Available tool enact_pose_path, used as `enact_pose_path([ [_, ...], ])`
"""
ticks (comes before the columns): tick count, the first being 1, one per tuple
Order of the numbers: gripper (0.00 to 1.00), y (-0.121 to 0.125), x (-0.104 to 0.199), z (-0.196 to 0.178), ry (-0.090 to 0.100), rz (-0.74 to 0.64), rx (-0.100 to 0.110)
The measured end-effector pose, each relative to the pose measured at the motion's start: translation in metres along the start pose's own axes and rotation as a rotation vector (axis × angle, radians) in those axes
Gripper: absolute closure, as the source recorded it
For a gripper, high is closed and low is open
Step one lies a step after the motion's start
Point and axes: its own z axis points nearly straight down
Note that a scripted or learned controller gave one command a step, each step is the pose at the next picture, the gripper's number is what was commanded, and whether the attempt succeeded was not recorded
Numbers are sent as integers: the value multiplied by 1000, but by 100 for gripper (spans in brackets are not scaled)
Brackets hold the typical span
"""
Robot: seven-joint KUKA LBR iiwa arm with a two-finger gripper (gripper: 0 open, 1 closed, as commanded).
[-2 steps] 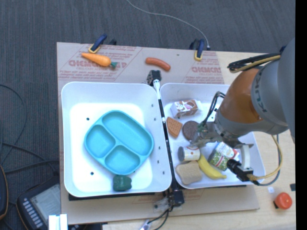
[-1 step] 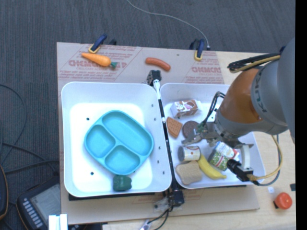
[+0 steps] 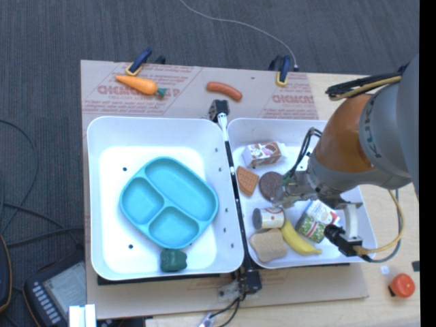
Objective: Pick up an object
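Camera view, looking down at a slant. My arm (image 3: 361, 142), grey with the orange band, comes in from 3 o'clock and bends down over the right bin (image 3: 238, 131). My tool (image 3: 294, 191) sits low near that bin's middle, just above a round brown disc (image 3: 270, 182); I cannot tell from here whether it grips anything.

Right bin contents, around the tool:
- wrapped brown snack (image 3: 263, 153) at 11 o'clock, near the far wall
- orange waffle-like wedge (image 3: 247, 180) at 9 o'clock, by the left wall
- small can (image 3: 268, 218) lying on its side at 7 o'clock
- bread slice (image 3: 268, 246) at 7 o'clock, at the near wall
- banana (image 3: 300, 240) at 6 o'clock, touching the bread
- green-and-white packet (image 3: 316, 223) at 5 o'clock, just beside the banana

Left bin (image 3: 95, 182): blue three-part plate (image 3: 169, 201) in the middle, green pepper (image 3: 174, 259) at its 6 o'clock.

On the bench (image 3: 184, 97) beyond the bins: carrot (image 3: 137, 84) and sausage (image 3: 224, 90). An orange item (image 3: 401, 286) lies at the bench's near right corner.
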Motion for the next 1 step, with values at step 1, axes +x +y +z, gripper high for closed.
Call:
enact_pose_path([
  [1, 0, 0, 0, 0, 0, 0, 0],
])
